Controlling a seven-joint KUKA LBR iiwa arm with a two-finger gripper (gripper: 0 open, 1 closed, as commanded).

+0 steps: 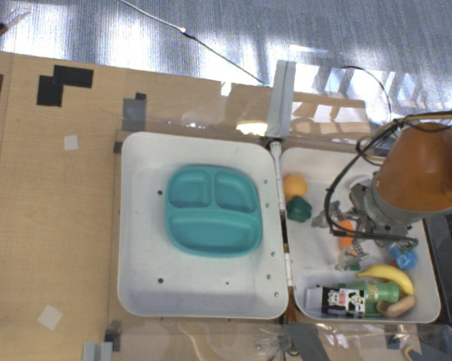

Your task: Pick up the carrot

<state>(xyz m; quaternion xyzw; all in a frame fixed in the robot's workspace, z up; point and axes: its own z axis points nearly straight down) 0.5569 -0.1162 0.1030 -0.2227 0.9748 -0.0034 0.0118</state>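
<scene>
Corrugated grey flooring runs behind a tan desk [43,224] marked with black squares at its upper left. On it sit two white bins side by side, with a grey post rising at their shared top edge.

Crowding the right bin [304,295], the arm [421,169] comes in from the right, its orange band broad and covering the bin's upper right. Below it the tool [353,244] points down among dark cables; whether it is clenched or released I cannot tell. A small orange patch, which looks like the carrot [348,227], shows just beside the tool's metal parts, partly hidden by them and by a cable. Nothing is plainly seen between the tool's tips.

Around that spot lie several things. An orange ball [294,185] rests near the bin's left wall, with a dark green piece [299,210] touching it just below. A blue item [403,257] sits right of the tool, a banana [390,276] just under it. Along the front wall lies a green bottle [357,298] with a black-and-white label, and a tan, rounded thing [397,307] touches its right end.

The left bin [136,278] holds a teal tray [213,211] with three compartments, lying flat near the middle.
</scene>
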